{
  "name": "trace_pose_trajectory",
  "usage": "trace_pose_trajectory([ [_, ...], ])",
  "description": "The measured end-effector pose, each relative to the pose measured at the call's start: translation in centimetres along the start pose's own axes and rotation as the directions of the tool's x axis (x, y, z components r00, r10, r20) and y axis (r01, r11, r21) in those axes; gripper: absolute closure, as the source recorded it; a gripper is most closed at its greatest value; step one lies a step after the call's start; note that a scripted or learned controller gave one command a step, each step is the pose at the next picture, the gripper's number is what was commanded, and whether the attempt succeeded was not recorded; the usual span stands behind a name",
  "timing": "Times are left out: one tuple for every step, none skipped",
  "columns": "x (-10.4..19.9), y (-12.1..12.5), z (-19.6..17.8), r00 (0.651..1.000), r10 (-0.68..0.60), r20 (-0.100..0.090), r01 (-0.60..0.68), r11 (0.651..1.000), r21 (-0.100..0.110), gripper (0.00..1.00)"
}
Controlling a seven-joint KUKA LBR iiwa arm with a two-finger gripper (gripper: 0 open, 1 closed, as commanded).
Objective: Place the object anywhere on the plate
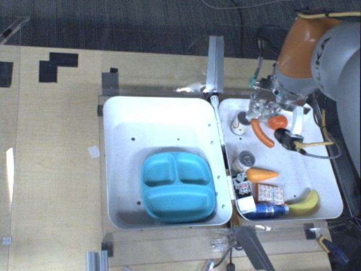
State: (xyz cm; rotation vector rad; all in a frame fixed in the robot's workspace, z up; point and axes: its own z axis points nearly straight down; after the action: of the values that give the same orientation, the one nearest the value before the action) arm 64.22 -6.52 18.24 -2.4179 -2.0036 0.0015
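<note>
From my seat, the arm (330, 44) is cut off by the frame's top and right edges. Its wrist covers the gripper (260, 107), so I can't read the fingers. At five o'clock in the right bin (333, 179), a small black-and-white item (242, 185) is too tiny to identify. The blue bottle (264, 210) is partly hidden by the patterned packet (269, 194) and the banana (302, 202).

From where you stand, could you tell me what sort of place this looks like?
Probably a robotics lab's pick-and-place test bench. Two white bins sit side by side; one holds a blue plate, the other toy food such as a carrot and banana. A grey arm reaches in, cables trailing behind.
</note>
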Motion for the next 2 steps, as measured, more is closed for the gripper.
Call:
trace_pose_trajectory([
  [3.7,-8.5,0.0,1.0,-0.003,0.0,0.003,1.0,0.001,1.0],
  [10.8,-14.4,0.1,0.965,-0.262,0.0,0.262,0.965,0.002,1.0],
])
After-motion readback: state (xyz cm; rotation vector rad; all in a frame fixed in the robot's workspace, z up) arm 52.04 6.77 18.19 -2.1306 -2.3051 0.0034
